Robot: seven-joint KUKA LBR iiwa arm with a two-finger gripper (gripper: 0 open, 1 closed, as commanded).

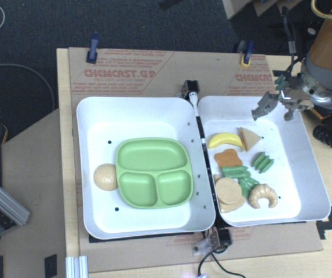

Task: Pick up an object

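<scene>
gripper [276, 104]: hanging over the far end of my right bin [305, 155], fingers spread apart, nothing between them

nearest target: wedge of toy cheese [250, 138], lying in the right bin just beside the banana [225, 139]

direction: wedge sits toward the camera and a bit left of my gripper

banana axis: runs left-right

my guess: drop straight down and nudge left

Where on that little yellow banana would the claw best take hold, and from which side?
Probably at the banana's thick middle, coming straight down with one finger on each long side. It lies flat and curved, its ends taper, and the tan wedge crowds its right tip. The gripper hangs above the right bin's far end.
</scene>
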